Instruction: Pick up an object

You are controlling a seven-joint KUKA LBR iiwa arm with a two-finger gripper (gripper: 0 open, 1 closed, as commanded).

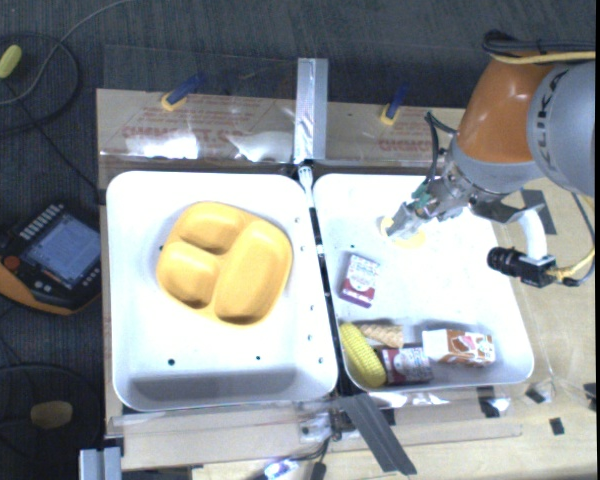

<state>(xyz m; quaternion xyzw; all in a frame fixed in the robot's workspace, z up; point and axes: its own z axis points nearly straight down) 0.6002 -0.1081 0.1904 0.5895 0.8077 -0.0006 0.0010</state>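
- The arm [525, 118] is reaching in from the right and hanging over the right bin [500, 313], with the hand [408, 220] poised low over the bin's upper-left part.
- Just at the hand's tip, a small pale yellow thing [400, 232] is lying on the bin floor; what it is, is too small to call, and whether the hand is touching it is not clear.
- Hand state: I cannot tell how wide it is standing, and nothing is visibly gripped in it.
- The nearest clear candidate is sitting just below and to the left of the hand: a small purple-and-white carton [359, 278], lying flat, its long axis running roughly up and down the view.
- Further down, along the bin's near edge, a cluster is waiting: a corn cob [361, 354] pointing up-and-down, a dark red can [408, 364] on its side beside it, and a white-and-red box [463, 347] to the right, all pressed close together.
- Over in the left bin [140, 368], a big yellow bread-shaped toy [223, 261] is sitting in the middle, well apart from the hand.
- My read: the pick is not yet made; the hand is lining up on the pale yellow thing under it, and the carton would be the shortest alternative.
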